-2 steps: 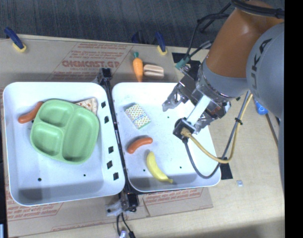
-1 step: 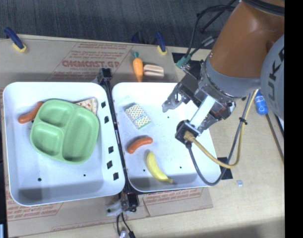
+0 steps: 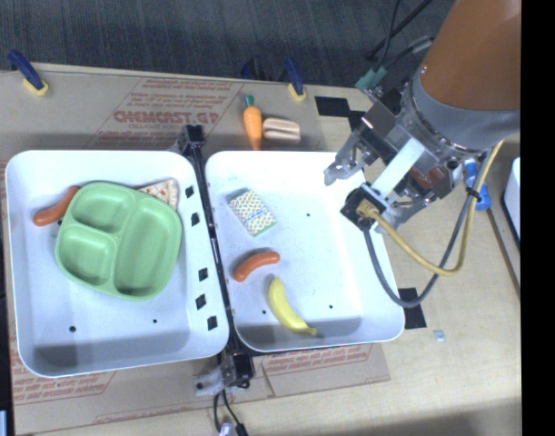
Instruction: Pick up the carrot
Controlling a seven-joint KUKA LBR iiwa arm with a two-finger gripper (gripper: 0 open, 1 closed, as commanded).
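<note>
Approach step. Carrot (image 3: 252, 123) lies on desk (image 3: 459, 352) just behind right bin (image 3: 350, 325), beside a small sandwich (image 3: 281, 131). Hand (image 3: 348, 189) spread wide, holding nothing, over bin's right edge. Next: travel toward the carrot, descend

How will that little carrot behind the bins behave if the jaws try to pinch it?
The carrot looks like smooth, stiff plastic, so probably light and slippery. Its round, tapered body may roll or squirt aside. It lies outside the bins beside a tan block, which could get nudged.

carrot (image 3: 252, 123) open above, sandwich (image 3: 281, 131) beside
</note>
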